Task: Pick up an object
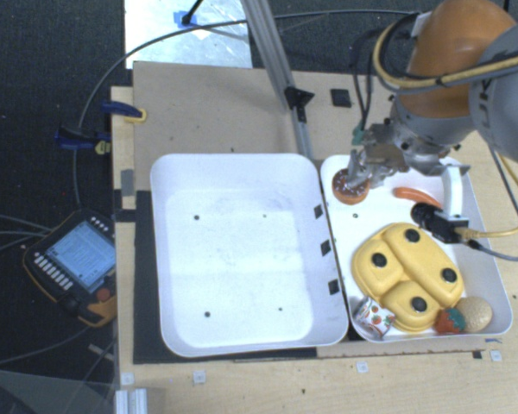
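— What does the arm (501, 93) look like?
— Its casing is smooth and grey, with rounded, tube-like segments. Above the wrist sits a bulging orange band (453, 41), glossy and dome-shaped, catching a pale highlight along its top.
— Any cabling?
— Yes. A yellow cable (388, 63) loops round the orange part beside a black one, and another yellow line trails off past the lower right of the wrist.
— And the end of it?
— The gripper (360, 179) is a cluster of grey metal parts, duller than the casing, with a small teal spot near its upper left. A white bracket and a black block sit to its right.
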Controlling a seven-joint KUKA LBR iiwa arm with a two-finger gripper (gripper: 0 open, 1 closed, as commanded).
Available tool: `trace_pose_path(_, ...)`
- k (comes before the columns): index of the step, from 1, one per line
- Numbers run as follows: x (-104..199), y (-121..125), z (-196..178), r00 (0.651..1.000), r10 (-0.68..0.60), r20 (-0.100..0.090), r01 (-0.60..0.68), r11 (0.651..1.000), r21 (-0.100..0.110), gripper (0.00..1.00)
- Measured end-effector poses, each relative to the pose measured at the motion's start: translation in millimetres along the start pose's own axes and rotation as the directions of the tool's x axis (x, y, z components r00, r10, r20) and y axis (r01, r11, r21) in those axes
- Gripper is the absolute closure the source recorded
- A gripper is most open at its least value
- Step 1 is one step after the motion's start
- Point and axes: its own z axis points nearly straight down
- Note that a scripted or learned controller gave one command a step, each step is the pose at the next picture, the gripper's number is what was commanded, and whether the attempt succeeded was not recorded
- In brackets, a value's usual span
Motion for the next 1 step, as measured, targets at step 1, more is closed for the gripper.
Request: trace_pose_path(1,44.8,-20.2,17.1,1.000,0.001,0.000,-0.001,1.000,0.002,1.00)
